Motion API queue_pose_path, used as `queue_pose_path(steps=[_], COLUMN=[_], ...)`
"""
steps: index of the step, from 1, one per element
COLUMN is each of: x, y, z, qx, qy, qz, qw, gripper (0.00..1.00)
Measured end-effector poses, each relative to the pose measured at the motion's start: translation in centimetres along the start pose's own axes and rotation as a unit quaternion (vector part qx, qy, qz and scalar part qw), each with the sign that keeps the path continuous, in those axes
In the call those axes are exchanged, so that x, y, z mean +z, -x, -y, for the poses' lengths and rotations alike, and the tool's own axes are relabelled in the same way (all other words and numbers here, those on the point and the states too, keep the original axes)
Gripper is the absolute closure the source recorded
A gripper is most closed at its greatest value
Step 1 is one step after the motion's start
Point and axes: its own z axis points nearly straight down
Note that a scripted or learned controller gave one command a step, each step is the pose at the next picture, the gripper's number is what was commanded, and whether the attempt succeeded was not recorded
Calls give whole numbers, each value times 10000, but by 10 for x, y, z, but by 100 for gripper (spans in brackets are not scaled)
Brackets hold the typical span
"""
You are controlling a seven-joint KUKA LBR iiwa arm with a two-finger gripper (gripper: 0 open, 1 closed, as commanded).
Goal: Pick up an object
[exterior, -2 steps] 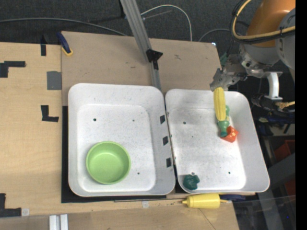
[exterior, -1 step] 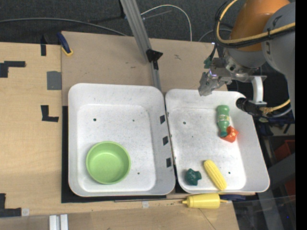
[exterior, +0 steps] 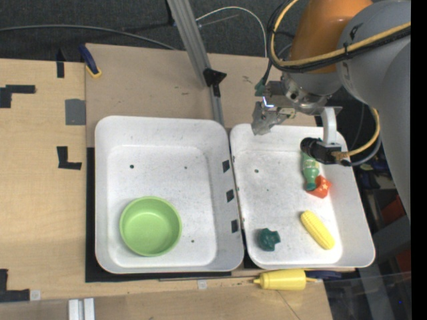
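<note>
My gripper [exterior: 262, 127] hangs over the far left corner of the right bin [exterior: 280, 199], with nothing visible between its fingers. Inside that bin a green and red toy [exterior: 313, 177] lies near the right wall. A yellow corn cob [exterior: 317, 229] rests toward the front right, and a small dark green piece [exterior: 268, 239] sits at the front centre. All three lie well apart from the gripper. In the left bin [exterior: 160, 145], a lime green bowl [exterior: 151, 226] stands upright at the front left.
A yellow object [exterior: 285, 280] lies on the bench just outside the right bin's front edge. A grey metal pole [exterior: 197, 45] slants down to the gap between the bins at the back. The arm's bulk looms over the right bin's far right corner.
</note>
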Motion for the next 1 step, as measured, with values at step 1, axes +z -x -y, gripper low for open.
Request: queue_pose_path(steps=[1], x=[20], y=[-58], z=[11], qx=[3], qy=[-11], qz=[4], qw=[10000], gripper=[100])
